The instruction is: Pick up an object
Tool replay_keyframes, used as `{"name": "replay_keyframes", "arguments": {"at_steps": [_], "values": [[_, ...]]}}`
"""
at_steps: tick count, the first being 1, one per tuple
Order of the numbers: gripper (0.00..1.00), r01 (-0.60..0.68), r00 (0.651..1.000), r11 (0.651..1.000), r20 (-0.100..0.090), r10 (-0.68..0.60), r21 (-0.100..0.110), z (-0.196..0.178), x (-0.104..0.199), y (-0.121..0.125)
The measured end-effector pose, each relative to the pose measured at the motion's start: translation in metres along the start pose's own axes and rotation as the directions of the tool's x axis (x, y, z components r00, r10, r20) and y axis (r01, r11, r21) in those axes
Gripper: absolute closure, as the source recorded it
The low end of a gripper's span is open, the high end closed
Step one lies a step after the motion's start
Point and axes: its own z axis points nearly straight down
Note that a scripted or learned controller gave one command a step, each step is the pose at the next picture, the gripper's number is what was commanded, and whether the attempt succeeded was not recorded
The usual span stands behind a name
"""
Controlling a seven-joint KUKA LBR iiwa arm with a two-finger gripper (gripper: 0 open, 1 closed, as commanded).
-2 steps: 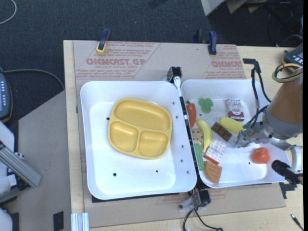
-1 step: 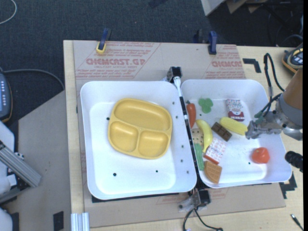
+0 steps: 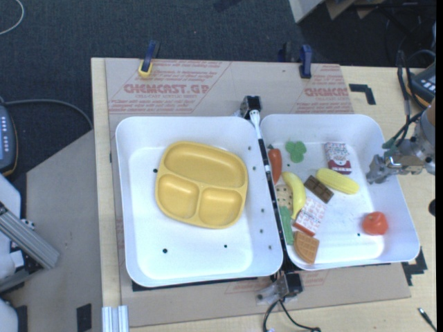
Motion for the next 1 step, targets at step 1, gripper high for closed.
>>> {"name": "replay_keyframes", "arguments": {"at_steps": [1], "values": [[1.0,0.0,1.0,1.0,-0.002,0.0,0.006,-0.0036,-0.0001,0.0007]]}}
